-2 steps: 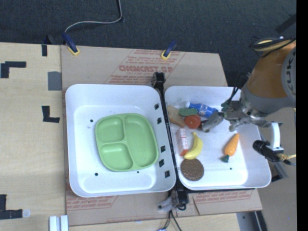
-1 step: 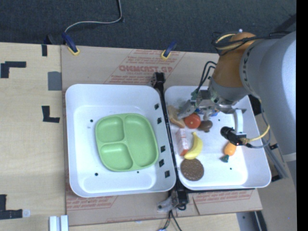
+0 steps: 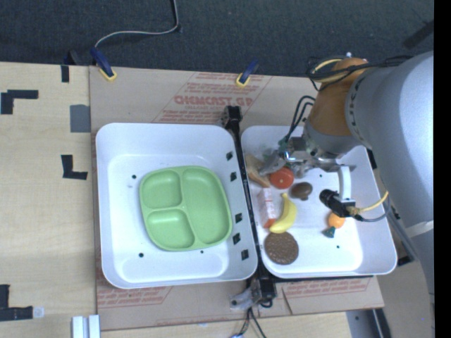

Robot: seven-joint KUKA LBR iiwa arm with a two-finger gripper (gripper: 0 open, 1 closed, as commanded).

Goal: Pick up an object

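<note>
Arm (image 3: 394, 118) first, since it takes up the whole right side of my feed: grey, with the orange band (image 3: 337, 108) above the wrist, reaching down into the right bin (image 3: 377, 255). The gripper (image 3: 292, 155) sits low over the far left part of that bin, right above the tomato (image 3: 282, 179) and close to the clutter around it. I cannot tell whether it is open or closed (cables and metal parts blur together there), and I see nothing clearly held in it.

Under both bins lies a sheet of cardboard (image 3: 176, 97) with red print, held by clamps at its far edge and resting on a pale wooden bench (image 3: 42, 210). Beyond the bench is dark carpet (image 3: 232, 13) with a thin cable (image 3: 158, 27) trailing across it.

The left bin (image 3: 116, 259) holds a green plate (image 3: 187, 206) with three compartments.

In the right bin, nearer me than the tomato, lie a banana (image 3: 284, 215) and then a round brown disc (image 3: 281, 248). A pale packet (image 3: 267, 203) lies just left of the banana. A small brown lump (image 3: 302, 189) sits just right of the tomato. Further right, a small orange piece (image 3: 336, 221) lies under a black part of the arm's hardware, partly covered. Something tan by the bin's left wall is too jumbled to name.
</note>
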